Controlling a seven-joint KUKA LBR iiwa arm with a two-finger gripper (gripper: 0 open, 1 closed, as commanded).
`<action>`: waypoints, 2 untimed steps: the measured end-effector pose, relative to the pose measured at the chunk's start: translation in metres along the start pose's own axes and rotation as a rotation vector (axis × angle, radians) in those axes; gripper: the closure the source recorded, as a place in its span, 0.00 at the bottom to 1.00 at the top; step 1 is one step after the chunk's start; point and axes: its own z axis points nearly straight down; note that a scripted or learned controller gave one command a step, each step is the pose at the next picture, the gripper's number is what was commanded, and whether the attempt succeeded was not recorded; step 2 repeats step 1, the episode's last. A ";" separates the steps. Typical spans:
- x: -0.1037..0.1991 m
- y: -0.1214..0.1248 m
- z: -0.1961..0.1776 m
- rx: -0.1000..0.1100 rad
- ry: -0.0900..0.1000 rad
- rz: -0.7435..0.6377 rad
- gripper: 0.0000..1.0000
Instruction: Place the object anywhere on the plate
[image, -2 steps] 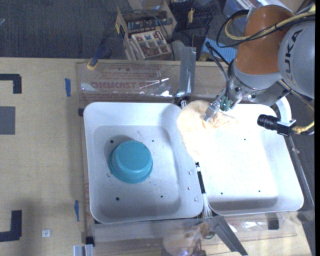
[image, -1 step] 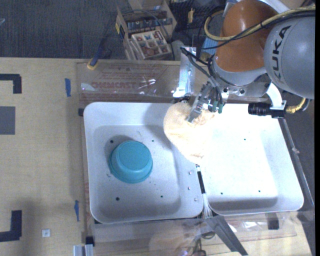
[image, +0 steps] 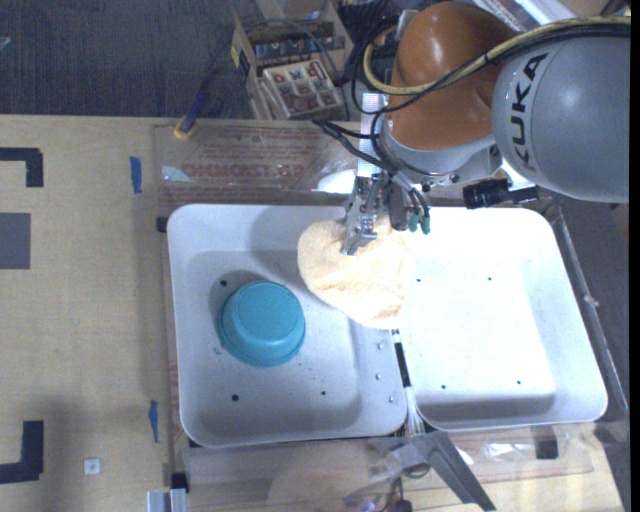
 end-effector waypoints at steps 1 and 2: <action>0.000 0.000 -0.001 0.000 -0.001 0.000 0.00; 0.000 0.000 -0.001 0.000 -0.001 0.000 0.00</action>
